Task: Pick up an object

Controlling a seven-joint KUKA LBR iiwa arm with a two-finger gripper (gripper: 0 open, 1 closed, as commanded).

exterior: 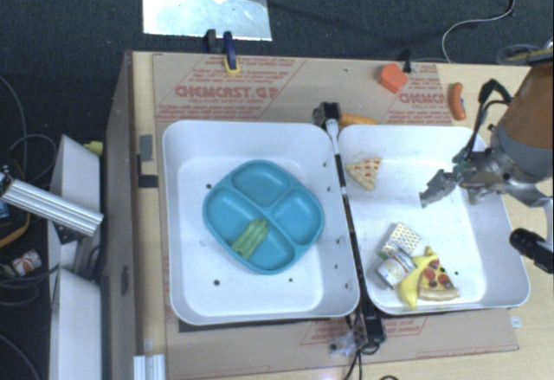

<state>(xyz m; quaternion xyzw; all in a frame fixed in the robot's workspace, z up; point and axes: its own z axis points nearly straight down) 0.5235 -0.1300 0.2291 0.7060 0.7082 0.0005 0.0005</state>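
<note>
My gripper (435,188) hangs over the right bin (493,231), toward its upper right part, with nothing seen in it. A tan wedge with a grid pattern (364,172) lies to its left near the bin's divider. Below it, at the bin's front, a small checked cracker (403,238), a small can (394,267), a yellow banana (417,277) and a pizza slice (439,282) lie bunched together. In the left bin (186,196) sits a blue divided plate (263,215) with a green piece (251,236) in one compartment.
On the bench behind the bins lie an orange block (392,78), a sausage (456,101) and an orange carrot-like piece (357,119). A yellow-and-blue clamp (229,54) grips the bench's back edge. A cable loops at the upper right.
</note>
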